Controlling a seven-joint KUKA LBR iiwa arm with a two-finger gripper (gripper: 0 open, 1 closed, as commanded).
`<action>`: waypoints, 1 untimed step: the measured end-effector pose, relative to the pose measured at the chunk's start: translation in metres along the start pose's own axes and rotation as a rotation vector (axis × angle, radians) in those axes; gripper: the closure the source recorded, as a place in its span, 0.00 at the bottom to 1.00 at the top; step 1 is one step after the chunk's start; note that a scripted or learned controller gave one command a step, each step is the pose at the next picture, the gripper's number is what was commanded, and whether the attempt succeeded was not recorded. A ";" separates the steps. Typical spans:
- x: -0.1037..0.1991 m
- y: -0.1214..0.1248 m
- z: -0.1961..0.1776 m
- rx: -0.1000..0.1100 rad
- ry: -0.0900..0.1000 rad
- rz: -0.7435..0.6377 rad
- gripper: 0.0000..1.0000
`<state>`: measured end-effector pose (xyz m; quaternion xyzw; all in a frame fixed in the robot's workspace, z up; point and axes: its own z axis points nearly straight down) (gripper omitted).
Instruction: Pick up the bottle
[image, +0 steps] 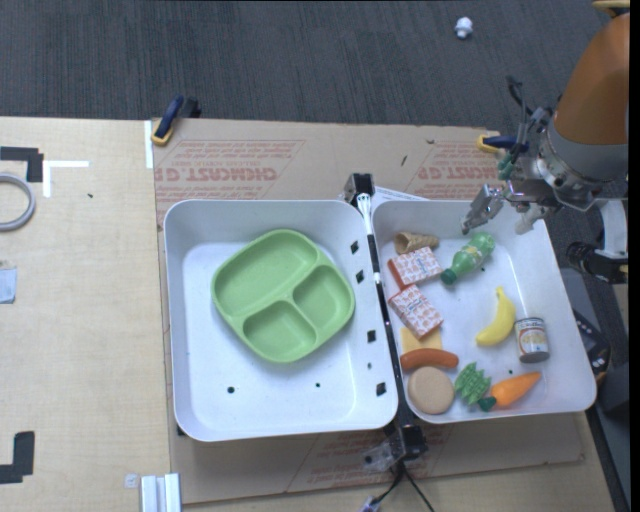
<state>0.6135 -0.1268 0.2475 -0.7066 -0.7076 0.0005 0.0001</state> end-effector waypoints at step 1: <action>0.000 0.000 -0.010 0.000 -0.001 -0.002 1.00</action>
